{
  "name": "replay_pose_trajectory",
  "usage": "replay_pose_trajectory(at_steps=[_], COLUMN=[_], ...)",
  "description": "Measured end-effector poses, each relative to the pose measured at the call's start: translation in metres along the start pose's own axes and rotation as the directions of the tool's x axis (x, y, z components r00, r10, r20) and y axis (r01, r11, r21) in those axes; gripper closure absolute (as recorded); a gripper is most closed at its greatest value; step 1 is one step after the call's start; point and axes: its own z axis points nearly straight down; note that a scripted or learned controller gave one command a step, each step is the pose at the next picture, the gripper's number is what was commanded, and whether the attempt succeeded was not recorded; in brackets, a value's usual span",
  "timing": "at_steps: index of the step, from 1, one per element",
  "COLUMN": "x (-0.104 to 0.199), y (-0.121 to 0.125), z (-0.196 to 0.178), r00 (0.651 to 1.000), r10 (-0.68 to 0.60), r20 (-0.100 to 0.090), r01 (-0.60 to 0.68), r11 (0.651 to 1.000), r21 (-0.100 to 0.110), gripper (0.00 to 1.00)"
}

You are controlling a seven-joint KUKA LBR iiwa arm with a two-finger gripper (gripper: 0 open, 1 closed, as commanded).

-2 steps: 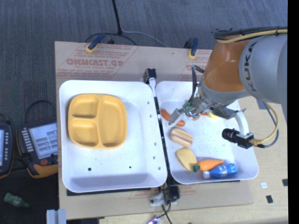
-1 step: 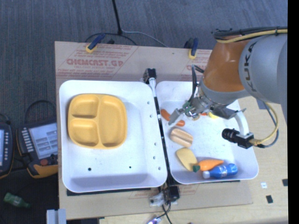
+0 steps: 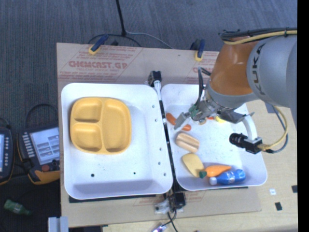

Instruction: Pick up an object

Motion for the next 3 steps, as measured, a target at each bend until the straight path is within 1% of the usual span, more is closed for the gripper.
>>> replay_pose_trajectory(at_steps=[3], x=[0.0000], y=[0.0000], z=[0.0000], r00=[1.000], r10=[0.000], r20=[0.000], r01=[0.000], r11=[1.000], r21=[0.000], gripper=[0.00])
